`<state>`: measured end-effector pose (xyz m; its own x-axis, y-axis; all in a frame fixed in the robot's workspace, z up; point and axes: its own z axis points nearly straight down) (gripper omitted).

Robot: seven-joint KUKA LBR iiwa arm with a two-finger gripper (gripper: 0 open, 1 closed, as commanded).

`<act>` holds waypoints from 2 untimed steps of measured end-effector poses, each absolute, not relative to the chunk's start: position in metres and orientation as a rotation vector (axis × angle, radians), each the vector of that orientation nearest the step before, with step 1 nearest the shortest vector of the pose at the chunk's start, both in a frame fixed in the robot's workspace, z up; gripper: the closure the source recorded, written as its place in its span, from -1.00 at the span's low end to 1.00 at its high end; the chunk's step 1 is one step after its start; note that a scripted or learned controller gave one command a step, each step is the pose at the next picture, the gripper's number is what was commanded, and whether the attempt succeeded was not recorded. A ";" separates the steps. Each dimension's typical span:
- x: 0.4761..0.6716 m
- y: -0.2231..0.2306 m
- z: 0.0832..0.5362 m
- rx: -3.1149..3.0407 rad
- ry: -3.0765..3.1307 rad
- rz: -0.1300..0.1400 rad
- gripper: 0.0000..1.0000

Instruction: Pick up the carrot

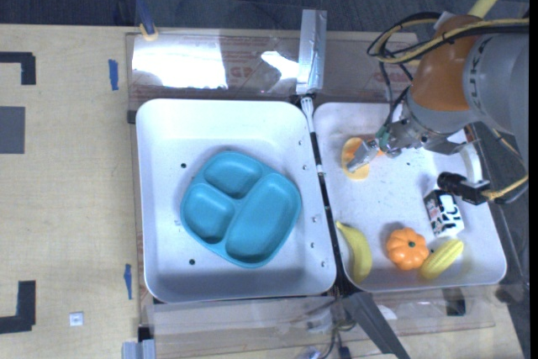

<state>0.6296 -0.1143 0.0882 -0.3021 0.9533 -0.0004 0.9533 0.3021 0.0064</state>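
The carrot is a small orange and yellow piece lying near the upper left corner of the right white bin. My gripper reaches in from the right and is down at the carrot's right end, touching or very close to it. The grey arm with its orange band hangs over the bin's upper right part. The gripper's body covers the carrot's right end.
In the right bin, a banana, a small orange pumpkin and a yellow fruit lie along the front, with a black and white object at the right. The left bin holds a blue divided plate.
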 end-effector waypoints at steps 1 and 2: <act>0.668 -0.132 0.127 1.942 2.466 0.002 -1.00; 0.672 -0.133 0.103 1.699 2.640 0.004 -1.00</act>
<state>0.6717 -0.1334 0.1032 -0.4144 0.9101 -0.0004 0.9101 0.4144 0.0036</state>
